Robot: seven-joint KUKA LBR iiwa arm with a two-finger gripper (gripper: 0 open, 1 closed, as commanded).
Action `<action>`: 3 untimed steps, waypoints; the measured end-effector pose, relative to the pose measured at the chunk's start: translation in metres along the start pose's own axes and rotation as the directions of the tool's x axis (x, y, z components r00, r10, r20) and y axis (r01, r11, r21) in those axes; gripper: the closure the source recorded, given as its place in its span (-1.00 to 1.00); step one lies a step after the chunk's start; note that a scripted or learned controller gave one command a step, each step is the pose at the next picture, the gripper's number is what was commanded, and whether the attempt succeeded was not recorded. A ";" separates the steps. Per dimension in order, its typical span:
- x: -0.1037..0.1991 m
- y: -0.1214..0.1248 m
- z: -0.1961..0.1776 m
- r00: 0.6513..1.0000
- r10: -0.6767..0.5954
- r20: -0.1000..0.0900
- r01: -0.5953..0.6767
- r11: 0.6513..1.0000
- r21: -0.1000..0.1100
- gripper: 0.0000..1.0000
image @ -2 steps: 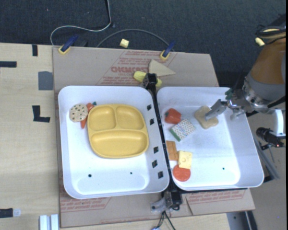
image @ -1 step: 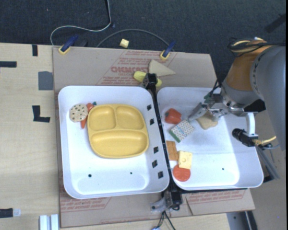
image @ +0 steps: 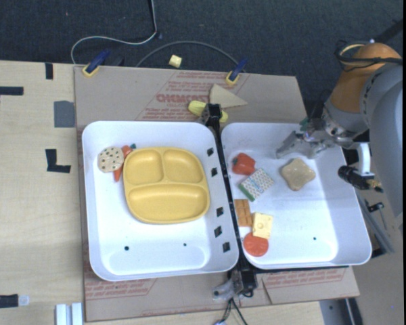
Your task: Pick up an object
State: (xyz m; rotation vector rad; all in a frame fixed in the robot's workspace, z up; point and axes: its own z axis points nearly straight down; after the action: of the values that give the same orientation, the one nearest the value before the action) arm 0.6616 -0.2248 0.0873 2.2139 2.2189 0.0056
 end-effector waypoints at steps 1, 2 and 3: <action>0.062 -0.053 -0.001 1.000 -0.001 0.001 0.001 1.000 0.003 -1.00; 0.062 -0.067 -0.001 1.000 0.001 0.002 -0.001 1.000 -0.002 -1.00; 0.073 -0.091 -0.001 1.000 0.002 0.003 -0.002 1.000 -0.003 -1.00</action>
State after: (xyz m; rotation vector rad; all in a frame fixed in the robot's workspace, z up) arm 0.5707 -0.1521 0.0879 2.2131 2.2140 0.0050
